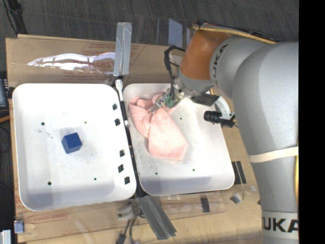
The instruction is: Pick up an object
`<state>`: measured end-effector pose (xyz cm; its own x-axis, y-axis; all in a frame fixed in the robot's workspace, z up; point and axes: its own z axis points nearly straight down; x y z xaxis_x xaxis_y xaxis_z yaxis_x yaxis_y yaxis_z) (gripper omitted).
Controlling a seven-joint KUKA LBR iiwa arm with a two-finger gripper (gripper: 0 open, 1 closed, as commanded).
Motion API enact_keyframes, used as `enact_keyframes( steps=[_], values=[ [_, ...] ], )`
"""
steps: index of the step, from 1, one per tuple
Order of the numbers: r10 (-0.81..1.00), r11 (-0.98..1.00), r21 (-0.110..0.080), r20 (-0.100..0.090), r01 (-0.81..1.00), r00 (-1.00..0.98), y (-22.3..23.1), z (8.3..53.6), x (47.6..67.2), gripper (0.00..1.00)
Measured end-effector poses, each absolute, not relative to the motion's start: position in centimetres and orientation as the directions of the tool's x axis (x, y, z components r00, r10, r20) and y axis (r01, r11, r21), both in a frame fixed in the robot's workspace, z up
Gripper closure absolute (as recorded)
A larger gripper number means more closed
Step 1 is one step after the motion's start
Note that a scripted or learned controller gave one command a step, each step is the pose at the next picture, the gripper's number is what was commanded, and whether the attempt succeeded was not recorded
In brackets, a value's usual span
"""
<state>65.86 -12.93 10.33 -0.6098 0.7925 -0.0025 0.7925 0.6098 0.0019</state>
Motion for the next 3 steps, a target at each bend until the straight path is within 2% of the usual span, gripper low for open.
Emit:
enact_keyframes(
  steps=[1,2,3],
  values=[
    [0.873,0.487,0.0,-0.001,0.873,-0.487,-7.3,27.7,65.1,1.0],
    [0.883,0.469,-0.004,0.002,0.883,-0.469,-9.7,16.2,65.3,1.0],
    [0.881,0.474,-0.005,0.001,0.881,-0.474,-9.6,17.2,65.4,1.0]
  ],
)
